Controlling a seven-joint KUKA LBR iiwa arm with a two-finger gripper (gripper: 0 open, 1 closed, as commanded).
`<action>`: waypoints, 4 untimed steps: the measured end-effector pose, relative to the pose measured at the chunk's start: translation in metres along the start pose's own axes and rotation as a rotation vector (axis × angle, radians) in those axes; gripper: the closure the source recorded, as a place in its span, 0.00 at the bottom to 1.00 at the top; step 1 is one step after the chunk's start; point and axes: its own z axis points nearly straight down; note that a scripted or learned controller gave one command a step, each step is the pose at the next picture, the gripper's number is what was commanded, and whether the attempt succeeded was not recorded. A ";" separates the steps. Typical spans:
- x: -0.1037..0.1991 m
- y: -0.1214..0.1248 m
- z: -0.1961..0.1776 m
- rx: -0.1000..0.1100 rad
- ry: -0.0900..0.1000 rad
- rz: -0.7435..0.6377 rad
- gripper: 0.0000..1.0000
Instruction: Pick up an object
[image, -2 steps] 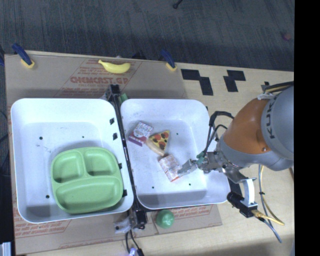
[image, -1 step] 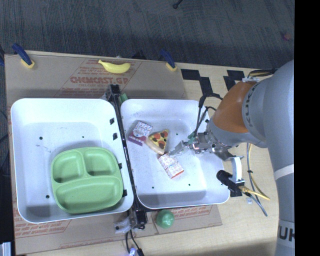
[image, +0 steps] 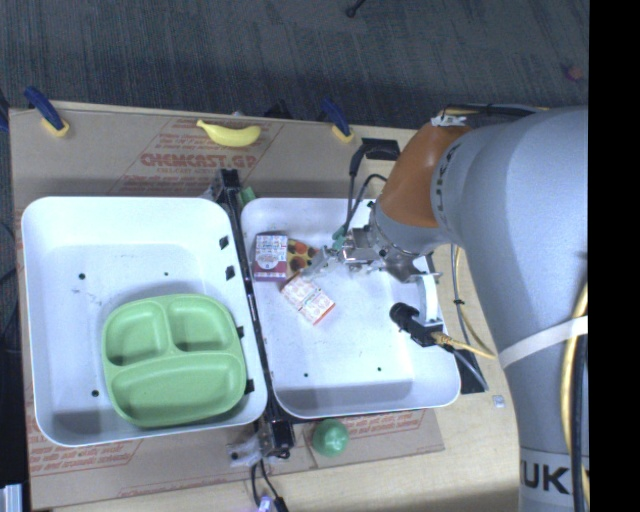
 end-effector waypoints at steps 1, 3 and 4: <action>0.001 0.001 -0.011 -0.002 0.001 -0.004 1.00; -0.029 -0.109 -0.094 0.011 0.002 0.002 1.00; -0.009 -0.127 -0.102 0.011 0.002 0.001 1.00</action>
